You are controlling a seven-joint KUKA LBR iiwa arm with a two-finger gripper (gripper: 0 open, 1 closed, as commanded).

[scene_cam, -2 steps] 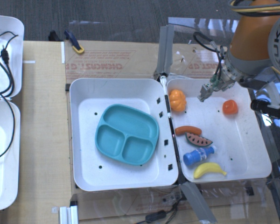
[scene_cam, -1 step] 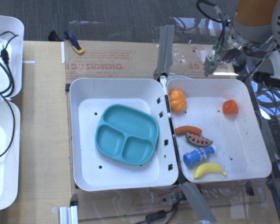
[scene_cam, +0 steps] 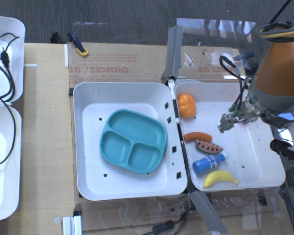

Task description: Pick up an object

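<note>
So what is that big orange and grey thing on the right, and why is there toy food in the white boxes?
That is a robot arm. The camera hangs above the table and looks down at a slant. At the arm's tip is its hand, hovering over the right white box. That box holds toy food: a small orange pumpkin, a sausage, a watermelon slice, a blue bottle and a yellow banana. The left white box holds a blue plate with three sections. The robot's job is to pick something up. I see nothing between its fingers, and the hand is too small here to tell whether it is open.
</note>
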